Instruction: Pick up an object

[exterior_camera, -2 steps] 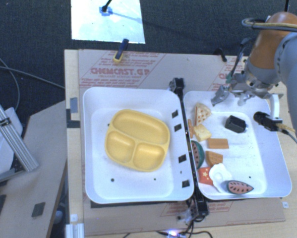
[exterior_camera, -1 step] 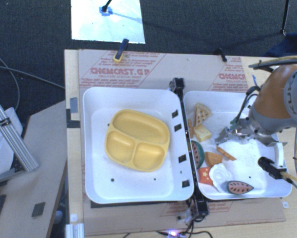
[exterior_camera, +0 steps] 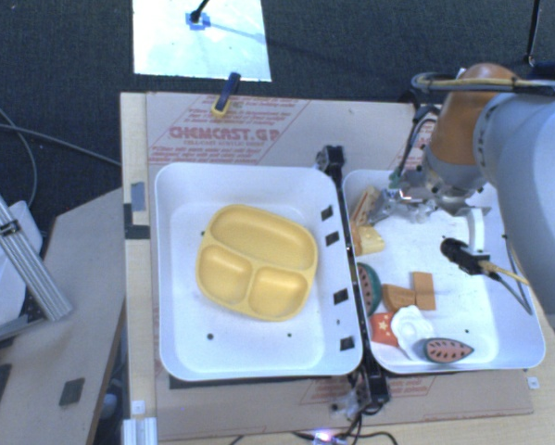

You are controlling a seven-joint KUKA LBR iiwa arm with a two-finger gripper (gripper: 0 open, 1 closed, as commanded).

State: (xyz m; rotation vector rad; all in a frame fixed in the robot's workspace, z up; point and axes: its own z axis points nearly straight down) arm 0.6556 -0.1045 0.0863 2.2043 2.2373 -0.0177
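Here the gripper [exterior_camera: 385, 208] is seen low in the upper-left corner of the right bin [exterior_camera: 513, 336], hanging below the orange band [exterior_camera: 462, 123] of the arm. Whether its fingers are apart or together cannot be told — the metal parts blur into the pale pieces beneath them, and nothing is clearly shown between them.

The nearest candidates are the yellowish cheese wedge [exterior_camera: 370, 240] just below the gripper and a tan piece [exterior_camera: 364, 208] against the divider [exterior_camera: 342, 248]; either could be the object meant. Further down the bin lie a watermelon slice [exterior_camera: 367, 286], brown blocks [exterior_camera: 412, 292], a white-and-red piece [exterior_camera: 402, 328] and a second watermelon slice [exterior_camera: 447, 349]. The left bin [exterior_camera: 180, 341] holds a yellow divided tray [exterior_camera: 256, 260].

For a good pick, one piece should be singled out and the fingers centred over it — not over the gap between two pieces. The wall is close, so a finger may be blocked by the divider; a grasp along the wall is judged safer than one across it. Closure should be confirmed before lifting.
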